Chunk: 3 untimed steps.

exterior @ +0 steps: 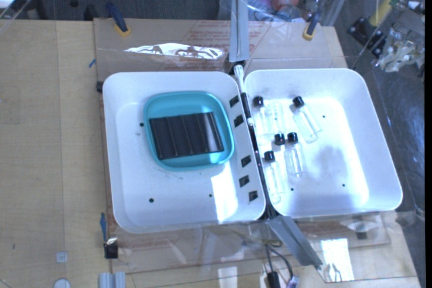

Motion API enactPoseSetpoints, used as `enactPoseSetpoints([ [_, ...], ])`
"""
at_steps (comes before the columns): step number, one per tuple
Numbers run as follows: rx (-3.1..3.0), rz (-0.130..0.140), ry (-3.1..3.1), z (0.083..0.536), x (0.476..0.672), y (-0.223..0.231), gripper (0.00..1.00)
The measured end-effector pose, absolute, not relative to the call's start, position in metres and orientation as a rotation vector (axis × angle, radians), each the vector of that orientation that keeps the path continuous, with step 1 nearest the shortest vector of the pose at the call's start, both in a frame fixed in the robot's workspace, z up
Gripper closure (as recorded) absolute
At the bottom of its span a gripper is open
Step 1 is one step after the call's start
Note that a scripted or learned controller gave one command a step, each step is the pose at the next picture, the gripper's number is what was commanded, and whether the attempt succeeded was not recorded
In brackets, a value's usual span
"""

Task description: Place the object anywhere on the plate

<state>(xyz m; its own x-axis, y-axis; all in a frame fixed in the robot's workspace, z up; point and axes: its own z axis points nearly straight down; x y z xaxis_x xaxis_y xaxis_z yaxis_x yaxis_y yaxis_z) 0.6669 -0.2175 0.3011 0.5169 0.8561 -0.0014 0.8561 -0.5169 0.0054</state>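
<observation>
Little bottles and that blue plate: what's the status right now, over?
Five clear vials loose in right bin. Teal plate in left bin, holding dark ridged insert. No vial on plate yet.

1. Plate [189,129]: teal, rounded-square, carrying a dark ribbed rectangular insert; it lies flat in the left bin [128,206].
2. Vials: five small clear vials with black caps lie on their sides in the right bin [364,192], all right of the plate. Caps visible at [257,102], [297,102], [279,139], [292,137], [268,156].
</observation>
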Motion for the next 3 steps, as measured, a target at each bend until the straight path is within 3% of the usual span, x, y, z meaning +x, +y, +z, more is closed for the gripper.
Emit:
enactPoseSetpoints([
  [1,2.731,0.001,1.542,0.301,0.667,-0.217,0.0],
  [3,2.864,0.004,1.282,0.436,0.667,-0.217,0.0],
])
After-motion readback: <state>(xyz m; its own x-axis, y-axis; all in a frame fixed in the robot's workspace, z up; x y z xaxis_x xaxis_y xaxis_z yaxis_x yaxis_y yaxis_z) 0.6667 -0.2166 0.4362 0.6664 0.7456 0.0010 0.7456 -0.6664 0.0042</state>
